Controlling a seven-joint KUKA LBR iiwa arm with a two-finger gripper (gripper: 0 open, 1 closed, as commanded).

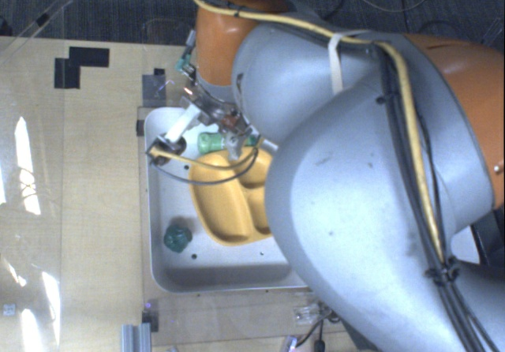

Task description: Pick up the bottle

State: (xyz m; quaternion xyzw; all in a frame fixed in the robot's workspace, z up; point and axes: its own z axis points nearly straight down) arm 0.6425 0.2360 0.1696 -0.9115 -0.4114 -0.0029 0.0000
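Observation:
A small green bottle (211,141) lies on its side at the far end of the white bin (213,273), beside a big yellow object. My gripper (195,128) hangs low over that end of the bin, right at the bottle and seemingly touching it from above. The orange band and wrist rise just behind it. Part of the bottle is hidden under the gripper, so I cannot make out whether it is held.
A large yellow curved object (229,202) fills the middle of the bin. A dark green rounded item (177,238) sits near the bin's left wall. The grey arm (355,185) covers the right half of the view. Pale bench lies to the left.

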